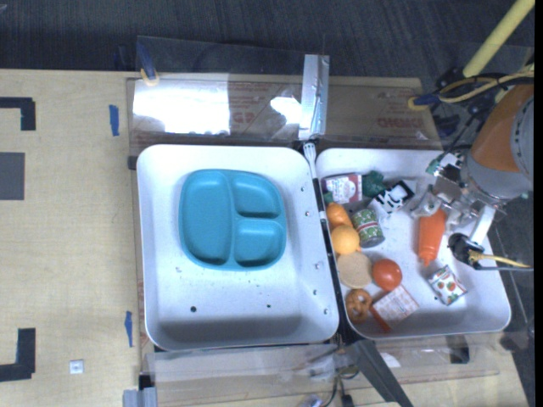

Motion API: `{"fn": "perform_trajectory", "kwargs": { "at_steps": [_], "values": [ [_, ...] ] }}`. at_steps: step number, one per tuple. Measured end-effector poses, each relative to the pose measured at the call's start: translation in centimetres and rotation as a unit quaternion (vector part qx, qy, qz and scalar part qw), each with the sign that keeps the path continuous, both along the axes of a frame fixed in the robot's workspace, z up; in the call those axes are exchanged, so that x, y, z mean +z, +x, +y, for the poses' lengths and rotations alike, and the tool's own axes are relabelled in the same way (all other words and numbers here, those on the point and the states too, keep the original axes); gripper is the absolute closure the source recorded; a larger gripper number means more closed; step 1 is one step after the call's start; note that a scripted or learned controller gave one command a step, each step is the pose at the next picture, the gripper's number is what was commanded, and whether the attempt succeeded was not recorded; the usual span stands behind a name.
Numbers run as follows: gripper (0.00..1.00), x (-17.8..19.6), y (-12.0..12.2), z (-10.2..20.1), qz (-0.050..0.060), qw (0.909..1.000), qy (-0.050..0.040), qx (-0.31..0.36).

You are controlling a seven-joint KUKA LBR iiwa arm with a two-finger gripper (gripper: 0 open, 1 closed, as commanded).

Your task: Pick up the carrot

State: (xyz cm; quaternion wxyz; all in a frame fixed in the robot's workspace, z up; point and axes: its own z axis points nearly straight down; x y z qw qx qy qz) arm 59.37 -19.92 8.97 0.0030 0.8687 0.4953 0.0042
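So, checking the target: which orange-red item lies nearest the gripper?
The carrot, long and tapered, lies right beside the gripper; the round tomato sits farther left.

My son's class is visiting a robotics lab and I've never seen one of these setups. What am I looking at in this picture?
One camera looks down from above on a bench bearing two shallow white bins. The left bin holds a blue divided tray. The right bin holds toy groceries: a carrot, a tomato, an orange, a small can and some little cartons. The grey machine with an orange band at the right is a robot arm; its gripper hangs right beside the carrot, which it is meant to pick up. I cannot tell whether it grips it.
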Motion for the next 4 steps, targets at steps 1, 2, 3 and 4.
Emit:
{"fn": "perform_trajectory", "kwargs": {
  "at_steps": [1, 2, 3, 4],
  "values": [
    [1.00, -0.1, 5.2, 3.4, 0.001, 0.9924, 0.0001, -0.123],
    [1.00, 10.9, 7.0, 0.3, 0.001, 0.9988, -0.0005, -0.049],
    [1.00, 4.0, -2.2, 0.0, 0.009, 0.9999, 0.0015, -0.005],
    [1.00, 10.8, 0.3, 3.1, 0.003, 0.9969, -0.0005, 0.078]
  ]
}}
